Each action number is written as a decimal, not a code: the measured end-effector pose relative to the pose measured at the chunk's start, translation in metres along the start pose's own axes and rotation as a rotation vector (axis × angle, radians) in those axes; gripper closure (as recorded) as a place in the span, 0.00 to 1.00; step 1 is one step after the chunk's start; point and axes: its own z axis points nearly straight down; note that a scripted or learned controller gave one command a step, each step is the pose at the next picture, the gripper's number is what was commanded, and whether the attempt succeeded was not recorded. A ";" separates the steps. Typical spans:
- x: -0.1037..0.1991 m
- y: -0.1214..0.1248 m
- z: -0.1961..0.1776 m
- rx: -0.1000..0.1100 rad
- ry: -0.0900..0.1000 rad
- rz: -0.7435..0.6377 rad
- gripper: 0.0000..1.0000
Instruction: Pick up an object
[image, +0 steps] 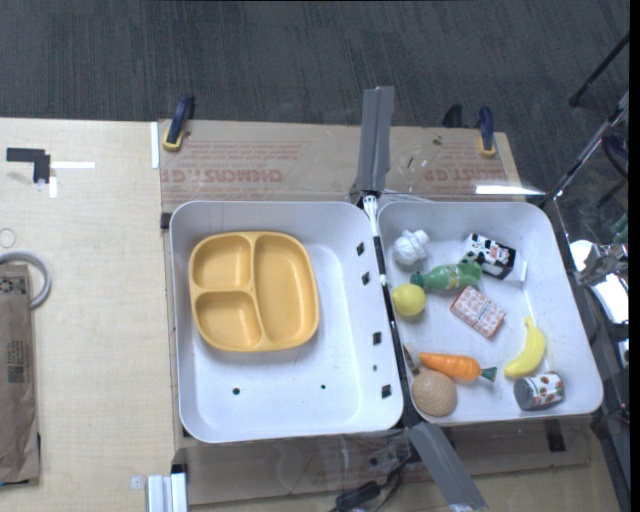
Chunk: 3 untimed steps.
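Observation:
The right bin (565, 290) holds several toy foods. A white garlic bulb (410, 246) lies at its back left, with a black-and-white carton (491, 256) to its right. A green vegetable (446, 277) lies beside a yellow lemon (408, 300). A pink waffle-patterned block (478, 311) sits in the middle. A banana (528, 349) and a small can (540, 391) lie at the front right. An orange carrot (452, 367) and a tan round bun (434, 394) lie at the front left.
The left bin (290, 400) holds a yellow divided plate (255, 291) at its back left. Cardboard (300, 160) lies behind both bins, held by blue clamps (179, 122). A brown paper bag (17, 370) lies on the bench at the far left.

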 end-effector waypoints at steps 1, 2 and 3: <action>0.052 0.081 0.020 0.001 0.000 0.029 1.00; 0.011 0.099 0.093 0.003 0.000 0.143 1.00; 0.024 0.125 0.129 0.001 -0.001 0.131 1.00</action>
